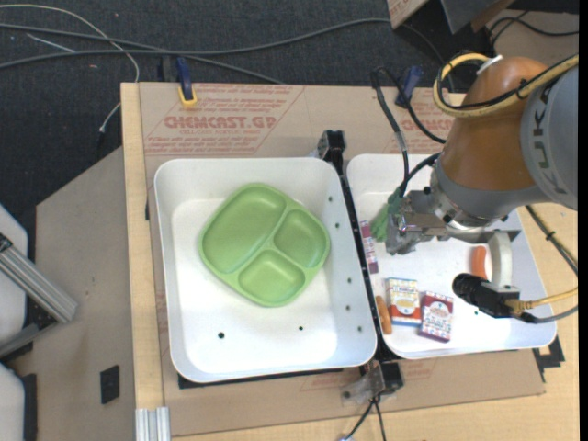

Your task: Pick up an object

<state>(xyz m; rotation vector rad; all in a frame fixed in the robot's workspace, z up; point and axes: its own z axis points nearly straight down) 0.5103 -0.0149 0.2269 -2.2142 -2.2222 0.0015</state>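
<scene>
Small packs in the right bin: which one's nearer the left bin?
The yellowish pack. It lies beside the orange stick by the dividing wall; the pink-and-white pack sits on its far side, further into the right bin.

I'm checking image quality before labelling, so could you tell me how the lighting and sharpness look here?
Camera view: even, soft light; the green plate is sharp with a faint shadow on the left bin; the arm's orange band looks slightly soft.

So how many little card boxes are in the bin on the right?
2, side by side near the front of the right white bin: a small yellow-and-red card box and a small red-and-white card box right of it. The arm may hide more.
</scene>
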